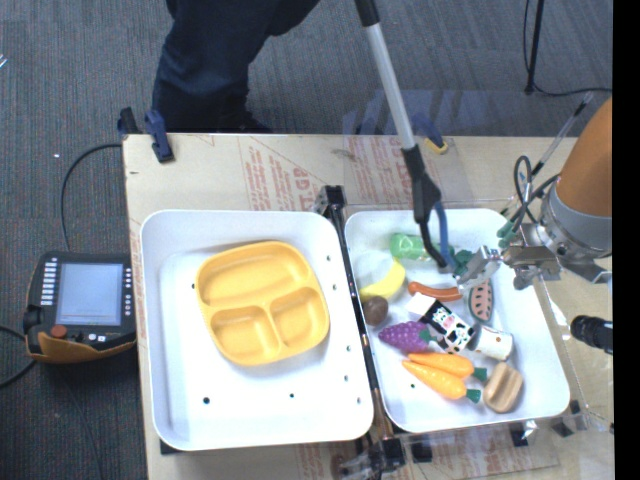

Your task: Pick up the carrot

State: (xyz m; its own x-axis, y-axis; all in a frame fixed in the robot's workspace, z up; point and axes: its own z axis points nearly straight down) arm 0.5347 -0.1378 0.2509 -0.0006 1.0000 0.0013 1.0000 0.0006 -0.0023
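Grey arm (585,183) reaching in from right, gripper (492,259) low, angled leftward

One fixed cam, above bench, looking down at a slant. Both white bins fit mid-frame: left bin (160,408), right bin (555,368). Floor across top, arm (590,183) enters at right edge. Mid distance.

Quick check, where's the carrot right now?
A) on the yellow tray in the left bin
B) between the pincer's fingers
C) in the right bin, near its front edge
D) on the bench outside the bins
C: the carrot lies in the right bin near its front edge, beside the bread and below the grapes, well apart from the pincer.
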